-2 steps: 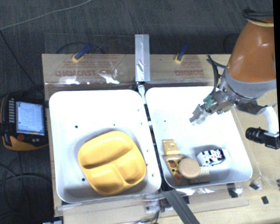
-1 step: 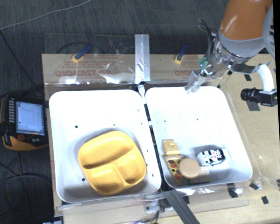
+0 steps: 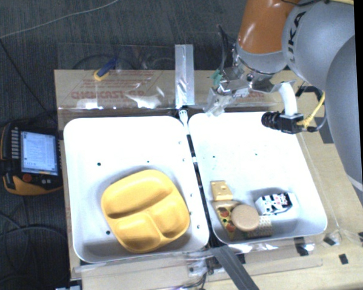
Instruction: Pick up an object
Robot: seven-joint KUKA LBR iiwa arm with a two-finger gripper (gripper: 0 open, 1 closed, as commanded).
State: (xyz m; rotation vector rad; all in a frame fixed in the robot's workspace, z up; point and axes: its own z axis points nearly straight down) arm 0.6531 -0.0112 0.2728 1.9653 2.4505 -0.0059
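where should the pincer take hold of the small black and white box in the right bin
Probably across the short sides of the small black and white box, coming straight down from above. It lies flat on the floor of the right white bin, apart from the round tan wooden disc on its left, so both long edges look free. The near wall sits close, so a slanted approach seems riskier.

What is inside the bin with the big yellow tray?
Just the yellow divided tray lies in the left bin. Whatever might sit underneath the tray is covered.

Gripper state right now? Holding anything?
Gripper: cannot tell open or closed; it sits at the far edge of the right bin, nothing visibly held.
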